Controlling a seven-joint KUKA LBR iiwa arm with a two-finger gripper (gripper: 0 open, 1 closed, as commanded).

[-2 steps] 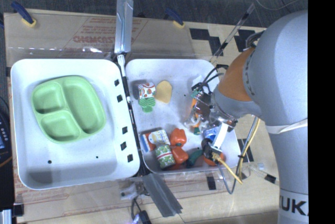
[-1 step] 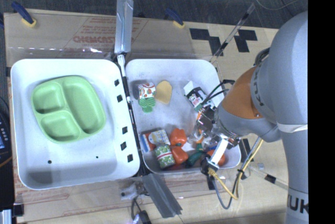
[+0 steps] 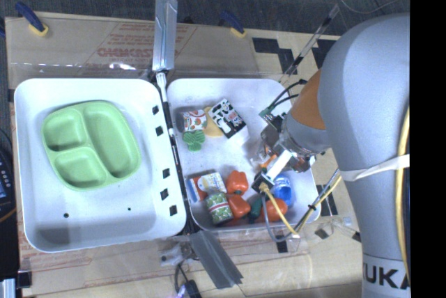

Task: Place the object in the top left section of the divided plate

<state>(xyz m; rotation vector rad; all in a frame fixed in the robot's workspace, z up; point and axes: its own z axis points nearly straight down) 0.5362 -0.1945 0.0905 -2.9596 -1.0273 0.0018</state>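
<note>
- The end effector was down in the right bin, low over the pile of toy food at the near side; whether it was open, closed or gripping anything could not be told from this angle.
- Right around it lay the crowd: an orange pepper-like piece, a blue-lidded item just beside the tool, and a green-labelled can a little further toward the divider.
- Which of these was the object to be carried was not clear; my read was that one of the pieces under the tool was the target, and it was in the right bin, not on the plate.
- Further up the bin sat a black-and-white patterned carton, a small red-and-white box and a green piece, well apart from the tool.
- Across the divider, the green divided plate rested in the left bin, its three sections bare.
- Judgement: this was the picking step, with placing not yet done.
- The next move would call for a secure grip on one item, a clean lift clear of the neighbours, then a carry over the divider to the plate's top left section.
</note>
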